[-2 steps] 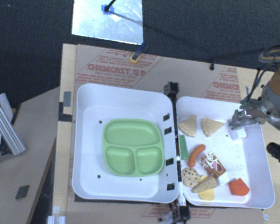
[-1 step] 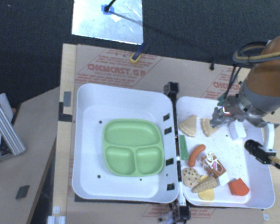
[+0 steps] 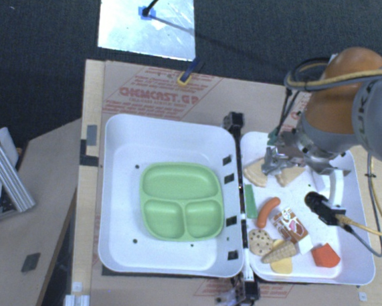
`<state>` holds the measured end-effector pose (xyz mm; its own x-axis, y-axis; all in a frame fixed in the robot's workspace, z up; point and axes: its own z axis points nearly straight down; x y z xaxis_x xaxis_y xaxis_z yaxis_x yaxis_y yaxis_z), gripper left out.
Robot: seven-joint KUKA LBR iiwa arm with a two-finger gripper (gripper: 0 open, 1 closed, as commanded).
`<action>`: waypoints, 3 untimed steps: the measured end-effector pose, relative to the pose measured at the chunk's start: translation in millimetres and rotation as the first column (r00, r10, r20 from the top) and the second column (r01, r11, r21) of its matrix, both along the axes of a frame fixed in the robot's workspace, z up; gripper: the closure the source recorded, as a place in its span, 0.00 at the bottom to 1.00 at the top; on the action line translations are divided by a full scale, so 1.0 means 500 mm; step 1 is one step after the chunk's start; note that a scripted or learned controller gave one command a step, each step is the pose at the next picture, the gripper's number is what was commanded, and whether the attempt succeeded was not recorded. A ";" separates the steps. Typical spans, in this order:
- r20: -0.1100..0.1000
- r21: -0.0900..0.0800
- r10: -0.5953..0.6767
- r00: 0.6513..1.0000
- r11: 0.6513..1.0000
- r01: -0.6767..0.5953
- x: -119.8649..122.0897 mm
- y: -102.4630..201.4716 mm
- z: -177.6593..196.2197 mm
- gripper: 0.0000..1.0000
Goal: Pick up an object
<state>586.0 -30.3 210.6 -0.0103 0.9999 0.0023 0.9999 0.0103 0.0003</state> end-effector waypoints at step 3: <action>0.000 -0.003 -0.010 1.000 1.000 0.010 -0.022 0.139 0.008 1.00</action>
<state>575.0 39.2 214.4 -0.0005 1.0000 -0.0006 1.0000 0.0005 0.0000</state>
